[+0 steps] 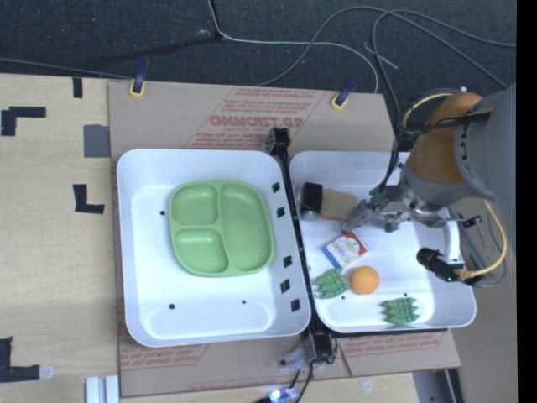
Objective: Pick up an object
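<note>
I saw the small red, white and blue packet (345,248) lying flat in the right bin (445,309), long side slanting. The gripper (362,217) hung just above it.

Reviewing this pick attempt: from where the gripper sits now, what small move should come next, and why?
Probably a short descent toward the tan block. The gripper hangs over the right bin just beside that block's right end, with nothing visibly between its fingers. The small packet, orange ball and green pieces lie farther toward the bin's front, so the block looks the nearest target.
</note>
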`<state>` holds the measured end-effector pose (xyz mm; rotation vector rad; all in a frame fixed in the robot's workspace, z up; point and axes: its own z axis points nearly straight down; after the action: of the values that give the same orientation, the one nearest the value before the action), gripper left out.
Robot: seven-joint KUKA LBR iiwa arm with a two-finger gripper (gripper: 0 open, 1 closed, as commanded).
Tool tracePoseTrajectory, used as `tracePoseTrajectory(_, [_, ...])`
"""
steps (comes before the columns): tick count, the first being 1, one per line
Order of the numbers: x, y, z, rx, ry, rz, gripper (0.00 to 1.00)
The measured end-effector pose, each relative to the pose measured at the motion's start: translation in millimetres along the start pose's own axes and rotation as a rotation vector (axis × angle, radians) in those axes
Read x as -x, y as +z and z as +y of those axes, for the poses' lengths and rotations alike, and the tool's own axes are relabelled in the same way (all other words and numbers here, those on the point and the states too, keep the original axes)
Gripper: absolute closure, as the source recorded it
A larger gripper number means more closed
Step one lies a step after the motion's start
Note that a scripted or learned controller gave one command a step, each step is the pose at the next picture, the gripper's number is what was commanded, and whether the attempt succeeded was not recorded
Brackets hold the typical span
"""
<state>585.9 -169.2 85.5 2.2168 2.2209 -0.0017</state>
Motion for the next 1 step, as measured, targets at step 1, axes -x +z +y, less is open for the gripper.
tracePoseTrajectory(1, [-0.3, -11.4, 0.9, 0.003, -0.001, 0.0, 1.0])
